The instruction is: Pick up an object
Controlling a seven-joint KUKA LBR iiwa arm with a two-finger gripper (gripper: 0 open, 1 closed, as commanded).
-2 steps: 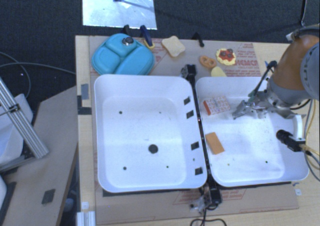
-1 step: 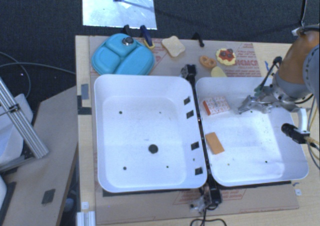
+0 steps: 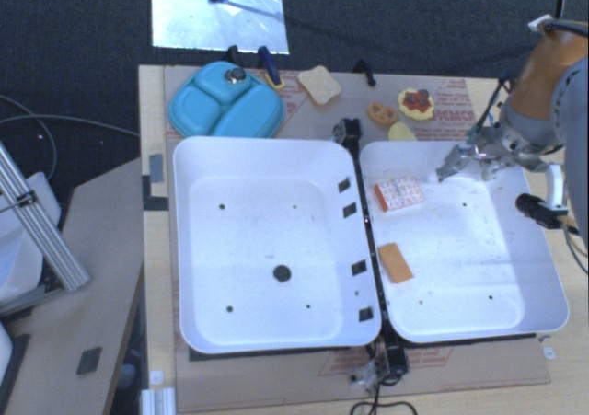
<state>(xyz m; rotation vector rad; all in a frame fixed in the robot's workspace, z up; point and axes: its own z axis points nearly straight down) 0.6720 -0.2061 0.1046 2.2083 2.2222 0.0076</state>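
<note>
At the far left of the bench lies a light blue plastic divided plate [image 3: 226,102], just beyond the left shallow white bin [image 3: 198,220]. That bin holds a small dark round disc [image 3: 282,272] near its middle. Further right on the far strip of bench sit a tan toy slice of bread [image 3: 319,85], a small orange pretzel-like toy [image 3: 382,112], a pale yellow rounded piece [image 3: 401,132] at the bin's far rim, and a yellow toy tart with red topping [image 3: 416,103]. In the right shallow white bin [image 3: 534,293], close to its left wall, lie a white box with a red pattern [image 3: 398,193] and, nearer, an orange flat wedge like cheese [image 3: 395,262]. The gripper [image 3: 457,165] hangs over the far right part of this bin, right of the patterned box and apart from it, with nothing between its fingers; whether they are spread or closed cannot be told.
</note>
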